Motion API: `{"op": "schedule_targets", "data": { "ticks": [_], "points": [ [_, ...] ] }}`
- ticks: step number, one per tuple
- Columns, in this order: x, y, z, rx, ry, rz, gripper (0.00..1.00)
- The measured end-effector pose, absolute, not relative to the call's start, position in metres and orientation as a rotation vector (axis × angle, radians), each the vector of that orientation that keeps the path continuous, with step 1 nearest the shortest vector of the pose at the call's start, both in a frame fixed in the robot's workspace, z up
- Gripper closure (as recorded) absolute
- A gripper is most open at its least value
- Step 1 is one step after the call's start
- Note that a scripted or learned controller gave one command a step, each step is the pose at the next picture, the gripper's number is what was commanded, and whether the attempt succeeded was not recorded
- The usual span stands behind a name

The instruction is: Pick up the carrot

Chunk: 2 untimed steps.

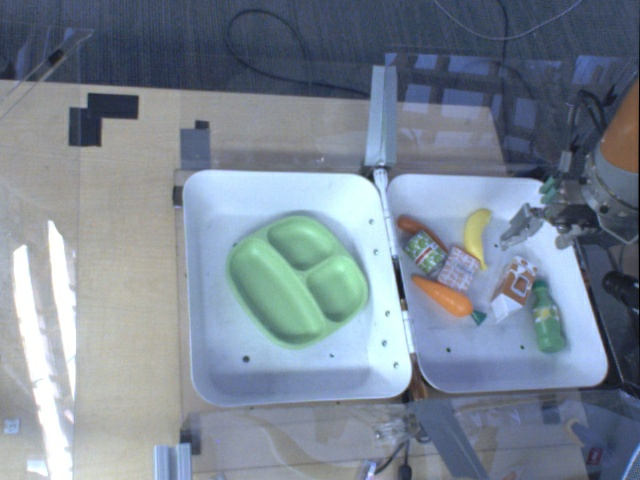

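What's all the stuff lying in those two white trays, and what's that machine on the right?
Bins: two, white, side by side on the bench.
Plate: one, green, three compartments, in the left bin.
Carrot: one, orange, middle of the right bin.
Banana: one, yellow, upper part of the right bin.
Bottle: one, green, right side of the right bin.
Small packets: a few, mixed colours, around the carrot; too small to identify.
Cables: two, black, on the floor beyond the bench.
Arm: one, grey with an orange band, at the right edge.
Gripper: one, above the right bin's upper right, apart from the carrot.
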<state>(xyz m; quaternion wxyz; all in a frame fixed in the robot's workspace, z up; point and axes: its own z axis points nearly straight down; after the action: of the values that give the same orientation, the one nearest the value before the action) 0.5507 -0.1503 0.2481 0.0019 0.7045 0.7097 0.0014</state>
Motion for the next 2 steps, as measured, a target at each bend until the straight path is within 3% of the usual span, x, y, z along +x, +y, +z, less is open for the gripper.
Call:
{"op": "schedule_targets", "data": {
  "ticks": [1, 2],
  "points": [
    [0.515, -0.104, 0.090, 1.975, 2.428, 0.012, 0.00],
    [0.518, -0.102, 0.102, 1.968, 2.425, 0.021, 1.00]
  ]
}}
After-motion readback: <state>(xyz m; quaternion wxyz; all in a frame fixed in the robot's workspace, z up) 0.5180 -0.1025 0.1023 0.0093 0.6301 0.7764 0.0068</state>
